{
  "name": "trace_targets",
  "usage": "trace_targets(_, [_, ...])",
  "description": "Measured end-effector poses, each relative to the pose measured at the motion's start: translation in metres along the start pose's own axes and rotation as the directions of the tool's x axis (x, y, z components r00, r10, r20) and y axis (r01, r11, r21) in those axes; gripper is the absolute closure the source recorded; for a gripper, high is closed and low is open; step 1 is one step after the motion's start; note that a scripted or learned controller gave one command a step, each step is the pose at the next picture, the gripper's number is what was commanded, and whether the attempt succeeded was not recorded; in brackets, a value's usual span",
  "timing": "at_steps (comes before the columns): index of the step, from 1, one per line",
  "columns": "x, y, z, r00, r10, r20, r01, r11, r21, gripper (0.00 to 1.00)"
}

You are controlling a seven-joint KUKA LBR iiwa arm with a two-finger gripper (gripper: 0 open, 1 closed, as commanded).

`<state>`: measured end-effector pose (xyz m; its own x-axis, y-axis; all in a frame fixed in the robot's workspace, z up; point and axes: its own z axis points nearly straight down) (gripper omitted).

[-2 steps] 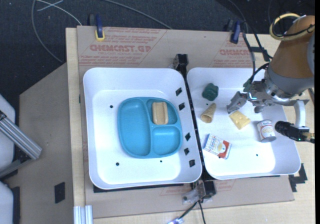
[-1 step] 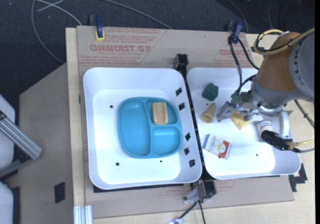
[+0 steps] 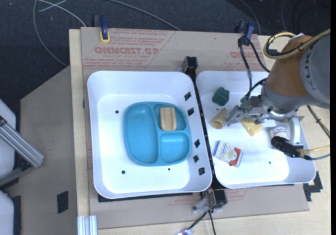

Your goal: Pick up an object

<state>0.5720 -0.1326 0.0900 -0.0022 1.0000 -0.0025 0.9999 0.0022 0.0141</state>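
gripper (image 3: 237, 114) sits low in the right bin (image 3: 262, 173), centre-right of frame, fingers spread with nothing seen between them. nearest candidates: tan cone-shaped piece (image 3: 218, 119) just left of the tips, yellow wedge (image 3: 253, 126) just below. risk as i judge it: tips land between the two and shove the cone toward the bin divider, closing on air. green block (image 3: 221, 95) above, small printed packet (image 3: 228, 153) lower down. left bin (image 3: 100, 139) holds a blue divided tray (image 3: 139, 134) with a tan block (image 3: 167, 118) in its upper compartment.

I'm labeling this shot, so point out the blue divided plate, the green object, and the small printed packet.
blue divided plate (image 3: 140, 136): camera view, large left compartment.
green object (image 3: 221, 95): camera view, its top.
small printed packet (image 3: 228, 153): camera view, middle of its face.
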Motion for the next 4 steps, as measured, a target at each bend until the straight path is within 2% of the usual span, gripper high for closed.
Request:
trace_targets(1, [-0.002, 0.001, -0.012, 1.0, 0.002, 0.002, -0.002, 1.0, -0.002, 1.0])
trace_targets(2, [-0.006, -0.007, -0.064, 1.0, 0.003, -0.001, -0.003, 1.0, 0.009, 1.0])
trace_targets(4, [-0.011, -0.015, -0.186, 1.0, 0.001, -0.001, -0.001, 1.0, 0.006, 1.0])
